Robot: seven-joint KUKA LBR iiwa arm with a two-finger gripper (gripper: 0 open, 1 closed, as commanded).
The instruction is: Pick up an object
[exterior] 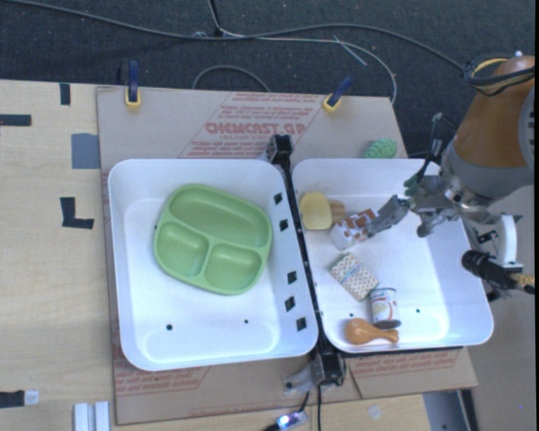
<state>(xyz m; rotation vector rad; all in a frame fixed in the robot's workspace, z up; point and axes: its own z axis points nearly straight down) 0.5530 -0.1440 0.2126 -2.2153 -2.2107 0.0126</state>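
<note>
Brown cardboard [251, 124] covers the bench under two glossy white bins. Nearest in the right bin [449, 317] lie an orange spoon-shaped toy [370, 332], a small can [383, 305] and a patterned packet [353, 275]; farther back, a rounded yellow piece [315, 210]. The gripper [388, 215] hovers there, finger state unclear, and a green divided plate [213, 238] fills the left bin [135, 268]

"CHEMCAST GP" on cardboard sheet [251, 124]

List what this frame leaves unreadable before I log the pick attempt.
- Claw, camera view: small and blurred against the clutter, so its grip state is unclear.
- Small white item with brown-orange parts: too blurred to identify.
- Small white can with red label: print too small to read.
- Green textured ball: partly behind the right white bin rim.
</note>
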